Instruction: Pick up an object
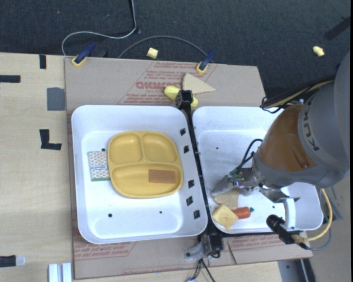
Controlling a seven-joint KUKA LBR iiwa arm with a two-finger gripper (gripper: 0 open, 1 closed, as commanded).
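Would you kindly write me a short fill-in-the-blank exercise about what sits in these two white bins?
1. The yellow divided plastic tray lies in the ____ bin.
2. A flat brown rectangular block rests on the ____.
3. The grey arm's gripper is over the ____ bin.
4. The pale yellow wedge touches a small ____ piece.

Missing words: left; tray; right; red

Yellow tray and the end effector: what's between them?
In the camera view, the black divider where the two bins meet runs between the yellow tray in the left bin and the end effector in the right bin; otherwise bare white bin floor.
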